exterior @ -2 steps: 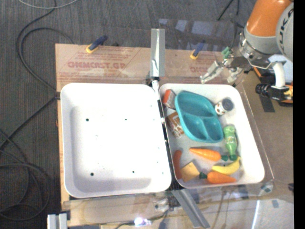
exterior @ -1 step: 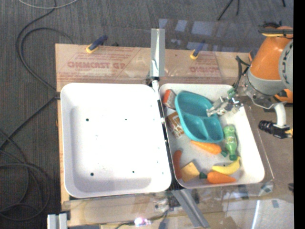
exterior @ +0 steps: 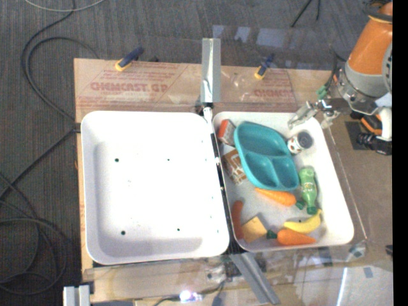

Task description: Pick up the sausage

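Observation:
The sausage [exterior: 236, 213], a short reddish-brown piece, lies in the front left part of the right bin [exterior: 338, 190], next to a tan wooden block [exterior: 254, 227]. My gripper [exterior: 311, 116] hangs over the back right corner of that bin, far from the sausage and just above a small black-and-white cup [exterior: 300, 142]. Its fingers are open with nothing between them.
The right bin also holds a teal divided tray [exterior: 264, 155], two carrots [exterior: 277, 197] [exterior: 295, 237], a banana [exterior: 305, 223], a green bottle [exterior: 308, 187] and a red item [exterior: 223, 131] at the back left. The left bin [exterior: 153, 183] sits alongside.

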You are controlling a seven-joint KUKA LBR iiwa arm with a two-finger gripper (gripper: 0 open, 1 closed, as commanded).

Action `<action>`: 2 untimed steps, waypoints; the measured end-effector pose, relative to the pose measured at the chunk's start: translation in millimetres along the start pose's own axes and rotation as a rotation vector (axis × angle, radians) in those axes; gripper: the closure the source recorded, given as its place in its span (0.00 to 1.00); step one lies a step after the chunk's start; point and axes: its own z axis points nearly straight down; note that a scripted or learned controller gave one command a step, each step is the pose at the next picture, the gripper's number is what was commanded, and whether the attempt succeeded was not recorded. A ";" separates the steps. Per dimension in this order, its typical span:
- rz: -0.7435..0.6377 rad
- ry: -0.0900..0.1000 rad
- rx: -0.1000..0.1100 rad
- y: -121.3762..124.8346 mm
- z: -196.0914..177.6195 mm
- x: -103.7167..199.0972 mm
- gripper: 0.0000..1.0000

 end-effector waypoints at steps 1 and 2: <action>0.038 0.003 0.003 -88.4 37.5 6.4 0.00; 0.083 0.001 0.001 -97.6 -83.0 6.7 0.00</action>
